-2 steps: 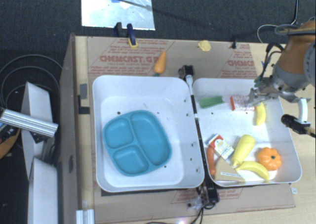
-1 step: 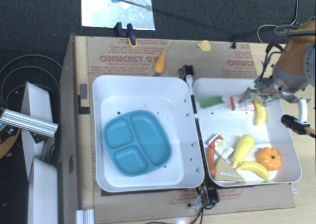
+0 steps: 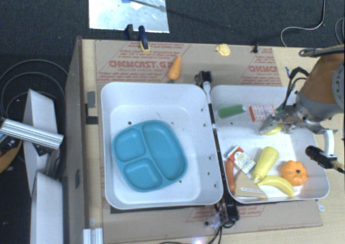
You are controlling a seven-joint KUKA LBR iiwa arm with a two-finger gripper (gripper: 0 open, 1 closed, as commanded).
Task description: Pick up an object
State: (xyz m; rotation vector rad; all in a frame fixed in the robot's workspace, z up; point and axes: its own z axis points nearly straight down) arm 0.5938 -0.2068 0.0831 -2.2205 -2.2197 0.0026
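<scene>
The gripper [image 3: 272, 126] hangs low in the upper right part of the right bin [image 3: 321, 188], at the end of the grey arm with its orange band [image 3: 322, 82]. A small yellow object [image 3: 277, 130] lies right at the gripper's tip, partly covered by it. I cannot see whether it is gripped. Also in this bin are a green object [image 3: 232, 111], a red-and-white packet [image 3: 261, 112], a yellow bottle [image 3: 265, 164], an orange pumpkin [image 3: 294, 172], a banana [image 3: 277, 185] and a small carton [image 3: 241, 160].
The left bin [image 3: 109, 130] holds a blue divided plate [image 3: 149, 154]. An orange sausage-like piece [image 3: 230, 175] and a tan wedge [image 3: 249, 190] lie at the right bin's front left. A carrot [image 3: 174, 68] and a small yellow item [image 3: 223, 50] rest on the cardboard behind the bins.
</scene>
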